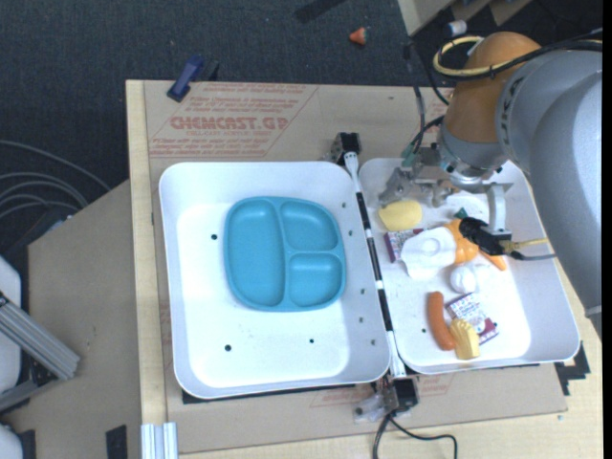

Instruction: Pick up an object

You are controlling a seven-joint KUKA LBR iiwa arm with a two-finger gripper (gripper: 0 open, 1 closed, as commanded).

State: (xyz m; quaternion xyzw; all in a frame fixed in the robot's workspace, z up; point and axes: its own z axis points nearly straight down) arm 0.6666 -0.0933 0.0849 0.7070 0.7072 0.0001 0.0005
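Now, camera view | grey arm's two-finger gripper (427, 182) hanging over the right white bin (545, 338), fingers' state I cannot tell | pale yellow lemon-shaped toy (400, 214) lying just beside it | blue three-compartment plastic tray (283, 252) sitting in the left white bin (191, 352).

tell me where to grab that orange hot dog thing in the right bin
Grip the orange hot dog across its narrow middle, coming straight down from above. It lies flat and long, running up and down the right bin, so the fingers would likely close best across its short width. A yellow piece touches its lower right, so stay toward the upper half.
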